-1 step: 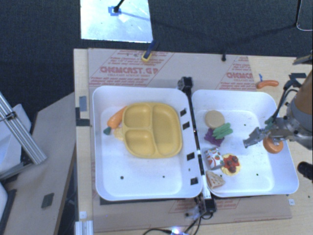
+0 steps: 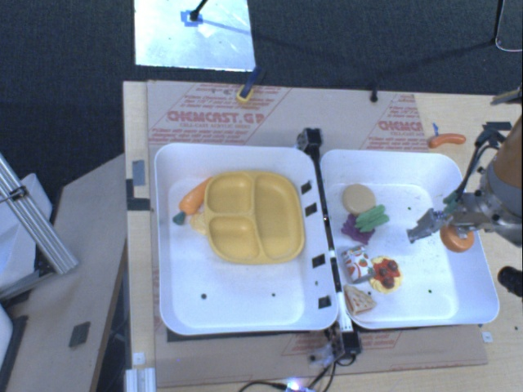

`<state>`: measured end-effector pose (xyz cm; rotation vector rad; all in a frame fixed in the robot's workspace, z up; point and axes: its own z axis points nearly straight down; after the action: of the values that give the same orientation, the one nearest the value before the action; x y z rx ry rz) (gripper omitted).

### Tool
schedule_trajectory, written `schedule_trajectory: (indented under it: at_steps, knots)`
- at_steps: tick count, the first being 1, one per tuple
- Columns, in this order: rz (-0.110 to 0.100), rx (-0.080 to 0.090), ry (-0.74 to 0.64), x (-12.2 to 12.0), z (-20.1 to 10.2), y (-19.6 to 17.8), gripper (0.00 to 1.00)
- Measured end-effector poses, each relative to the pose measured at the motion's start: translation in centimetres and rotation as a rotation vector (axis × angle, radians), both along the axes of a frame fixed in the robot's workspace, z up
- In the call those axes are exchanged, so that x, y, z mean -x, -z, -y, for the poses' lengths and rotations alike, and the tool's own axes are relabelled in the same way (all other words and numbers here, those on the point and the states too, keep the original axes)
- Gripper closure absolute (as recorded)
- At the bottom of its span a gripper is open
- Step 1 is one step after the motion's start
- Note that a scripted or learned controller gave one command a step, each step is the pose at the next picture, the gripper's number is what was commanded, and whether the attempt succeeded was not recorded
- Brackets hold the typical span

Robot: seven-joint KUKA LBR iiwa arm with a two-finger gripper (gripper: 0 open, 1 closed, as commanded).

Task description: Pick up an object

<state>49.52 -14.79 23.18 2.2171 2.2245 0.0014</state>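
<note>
In the right bin lie several toy foods. A tan round cookie sits above a green and purple piece. Below them are a red and white can, a yellow and red piece and a sandwich wedge. My gripper reaches in from the right and hovers over bare bin floor, right of the green and purple piece and apart from it. The orange band shows just behind the gripper. Nothing is visibly in its hold.
The left bin holds a yellow divided plate, with an orange carrot against the plate's left edge. A black divider with clips runs between the bins. An orange sausage-shaped toy lies on the cardboard beyond the right bin.
</note>
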Motion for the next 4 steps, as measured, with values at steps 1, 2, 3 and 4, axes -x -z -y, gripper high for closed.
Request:
schedule_trajectory:
  at_steps: [1,2,3,4]
  knots:
    - [-0.003,-0.001,0.002,-0.2,0.1,4.2,0.0]
    - [-0.004,-0.001,0.003,-0.4,1.0,10.0,0.0]
    - [0.007,0.003,0.003,-0.7,1.0,13.4,0.0]
    - [0.008,0.001,0.001,-0.8,1.0,12.5,1.0]
